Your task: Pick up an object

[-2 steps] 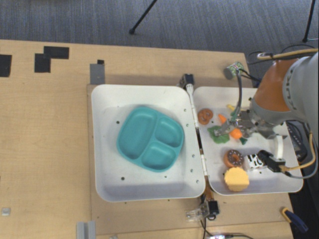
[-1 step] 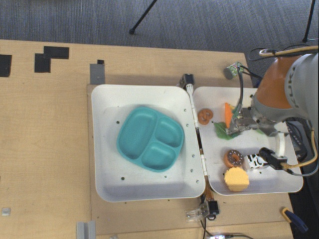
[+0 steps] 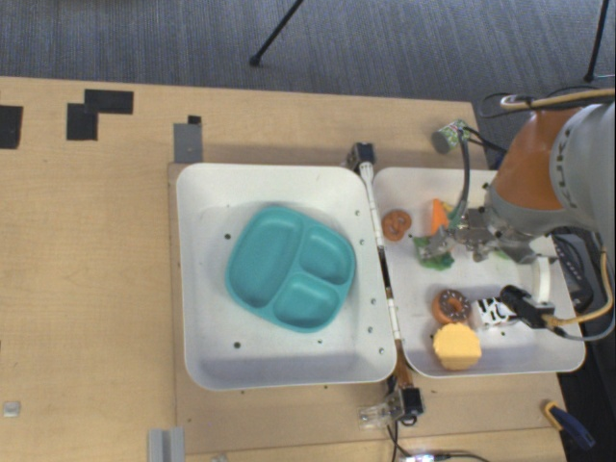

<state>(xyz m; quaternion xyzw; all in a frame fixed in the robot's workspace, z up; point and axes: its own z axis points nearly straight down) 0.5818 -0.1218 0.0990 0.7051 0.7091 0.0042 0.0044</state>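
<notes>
I have the gripper (image 3: pixel 445 245) low in the right bin (image 3: pixel 520 359), directly over a small green object (image 3: pixel 431 249) with an orange carrot-like piece (image 3: pixel 439 214) just behind it. I cannot tell how the tool is set from this angle. The green piece lies right at the tool's tip, on its side toward the divider (image 3: pixel 380 258), so I judge the coming move a straight descent. Relative to that green piece, the brown disc (image 3: pixel 397 223) sits nearer the divider, the donut (image 3: pixel 450 305) and yellow block (image 3: pixel 456 346) toward the bin's near edge.
</notes>
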